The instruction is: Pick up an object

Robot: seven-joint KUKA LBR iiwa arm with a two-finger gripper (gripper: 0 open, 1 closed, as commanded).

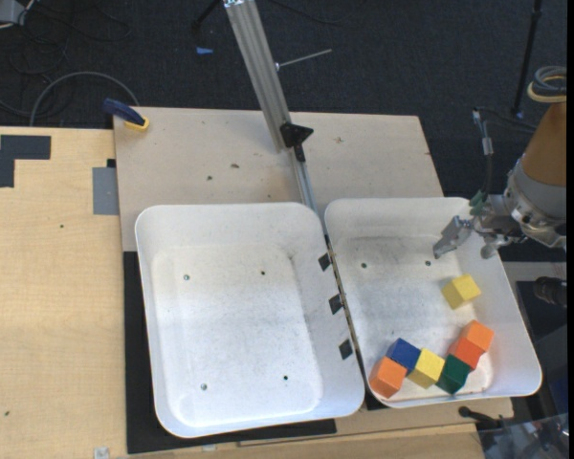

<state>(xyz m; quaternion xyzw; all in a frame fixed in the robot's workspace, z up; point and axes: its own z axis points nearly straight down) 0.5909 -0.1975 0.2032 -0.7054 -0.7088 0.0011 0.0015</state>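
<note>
Two grey metal fingers of the gripper (pixel 469 237) are hanging over the upper right part of the right-hand shallow white bin (pixel 392 228), spread apart with nothing between them; one finger (pixel 450 236) is reaching out to the left, the other is pointing down nearer the wrist. Behind them the grey arm with its orange band (pixel 545 161) is leaning in from the right edge. Just below the gripper, and apart from it, a lone yellow cube (pixel 461 291) is lying tilted on the bin floor. Further toward the near right corner a cluster of small blocks is sitting packed together: an orange cube (pixel 475 335) on top of a red one (pixel 465 354), a green cube (pixel 452 374), a second yellow cube (pixel 426 367), a blue cube (pixel 403 353) and another orange cube (pixel 388 377). Beside this bin, the left-hand shallow white bin (pixel 230 314) is resting on the bench, and a slanted aluminium rail (pixel 260 65) is rising behind the two bins.
</note>
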